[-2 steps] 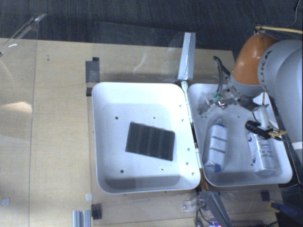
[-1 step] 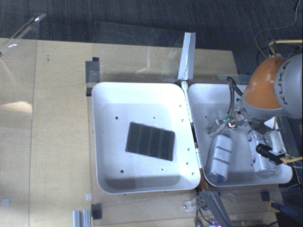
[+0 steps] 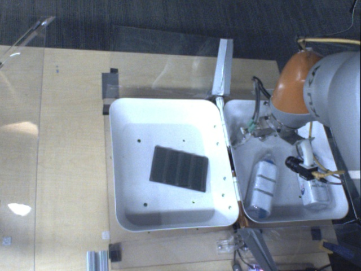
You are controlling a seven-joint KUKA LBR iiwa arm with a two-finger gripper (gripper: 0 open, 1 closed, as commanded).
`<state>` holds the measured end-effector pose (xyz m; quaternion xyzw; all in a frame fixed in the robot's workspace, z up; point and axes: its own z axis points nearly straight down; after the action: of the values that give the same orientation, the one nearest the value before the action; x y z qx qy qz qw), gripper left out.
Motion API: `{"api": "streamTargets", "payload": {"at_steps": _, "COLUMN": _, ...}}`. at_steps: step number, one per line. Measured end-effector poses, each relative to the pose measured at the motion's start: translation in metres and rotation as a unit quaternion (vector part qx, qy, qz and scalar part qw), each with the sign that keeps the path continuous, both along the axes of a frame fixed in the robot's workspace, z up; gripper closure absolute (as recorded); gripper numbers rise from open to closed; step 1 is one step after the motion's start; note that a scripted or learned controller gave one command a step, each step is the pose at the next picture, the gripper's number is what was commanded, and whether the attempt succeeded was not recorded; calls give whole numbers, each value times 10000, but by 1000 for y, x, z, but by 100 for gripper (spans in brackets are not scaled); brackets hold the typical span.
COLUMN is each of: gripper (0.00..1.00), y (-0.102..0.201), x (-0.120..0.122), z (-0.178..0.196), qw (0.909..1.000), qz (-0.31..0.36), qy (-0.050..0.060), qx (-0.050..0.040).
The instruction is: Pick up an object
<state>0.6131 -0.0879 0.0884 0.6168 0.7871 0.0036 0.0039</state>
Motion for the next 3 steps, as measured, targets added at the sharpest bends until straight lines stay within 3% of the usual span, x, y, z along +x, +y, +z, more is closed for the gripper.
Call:
{"api": "streamTargets", "payload": {"at_steps": 1, "gripper": 0, "y": -27, "x": -68, "z": 1, "qw": 9996, "qz": -290, "qy": -14, "qx": -13}}
{"api": "streamTargets", "payload": {"at_steps": 2, "gripper": 0, "y": 2, "x": -19, "z": 0, "qw": 9927, "qz": -1205, "qy": -1, "qx": 10}}
{"api": "streamTargets", "payload": {"at_steps": 3, "gripper": 0, "y": -37, "x": 15, "z": 93, "qw": 9953, "qz": -970, "qy": 20, "qx": -2}}
